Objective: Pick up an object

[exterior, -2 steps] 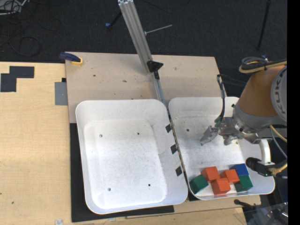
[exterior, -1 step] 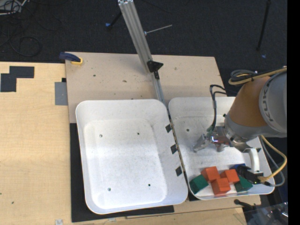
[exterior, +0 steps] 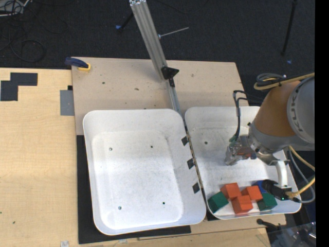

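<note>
Bench [exterior: 128, 86]: pale board top, carrying two shallow white bins side by side.

Left bin [exterior: 97, 133]: sits toward the middle of the bench; its white floor shows a few small dark dots.

Right bin [exterior: 211, 122]: touches the left bin along a shared edge fitted with small black clips. Its contents are gathered at the near edge.

Blocks, right bin, near edge, in one tight cluster:
- green block [exterior: 218, 201], at the left end of the cluster, close to the shared edge;
- orange block [exterior: 231, 190], just beside the green one;
- second orange block [exterior: 242, 204], touching the first;
- third orange block [exterior: 254, 193], to the right of these;
- second green block [exterior: 267, 203], at the right end;
- a blue piece [exterior: 265, 185], partly hidden behind the cluster.

Arm [exterior: 280, 120]: grey with an orange band, reaching over the right bin from the right edge.

Tool [exterior: 235, 154]: low over the middle of the right bin, apart from the block cluster. Whether it is released or clenched cannot be told. No block visible in it.

Metal rail [exterior: 151, 40]: slanted, rising from the far edge of the bench.
</note>
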Available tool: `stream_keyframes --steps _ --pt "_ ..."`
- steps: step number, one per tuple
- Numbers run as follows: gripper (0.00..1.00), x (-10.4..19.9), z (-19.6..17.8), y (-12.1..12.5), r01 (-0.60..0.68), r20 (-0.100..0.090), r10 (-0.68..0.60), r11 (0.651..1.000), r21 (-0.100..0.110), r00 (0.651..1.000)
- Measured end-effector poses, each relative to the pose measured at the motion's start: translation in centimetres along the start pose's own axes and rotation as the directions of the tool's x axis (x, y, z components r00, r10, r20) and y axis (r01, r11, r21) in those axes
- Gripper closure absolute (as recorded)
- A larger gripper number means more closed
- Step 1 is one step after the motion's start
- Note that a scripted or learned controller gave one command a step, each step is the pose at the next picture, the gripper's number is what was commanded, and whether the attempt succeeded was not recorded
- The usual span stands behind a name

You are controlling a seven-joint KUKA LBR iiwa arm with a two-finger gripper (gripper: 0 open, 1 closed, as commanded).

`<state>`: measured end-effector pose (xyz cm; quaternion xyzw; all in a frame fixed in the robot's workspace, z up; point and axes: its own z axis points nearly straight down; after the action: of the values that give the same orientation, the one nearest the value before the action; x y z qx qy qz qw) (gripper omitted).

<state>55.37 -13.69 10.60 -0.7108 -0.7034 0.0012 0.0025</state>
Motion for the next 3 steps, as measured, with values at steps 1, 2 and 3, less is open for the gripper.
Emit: stream_keyframes --steps 1,2,3 --pt "1.00 -0.9 -6.0 0.2 0.000 0.002 0.000 1.000 -0.008 1.000" --pt "1.00 -0.1 -10.6 0.2 0.011 0.002 -0.011 1.000 -0.008 1.000" --pt "1.00 -0.7 -16.6 -0.3 0.011 0.003 -0.011 1.000 -0.009 1.000"
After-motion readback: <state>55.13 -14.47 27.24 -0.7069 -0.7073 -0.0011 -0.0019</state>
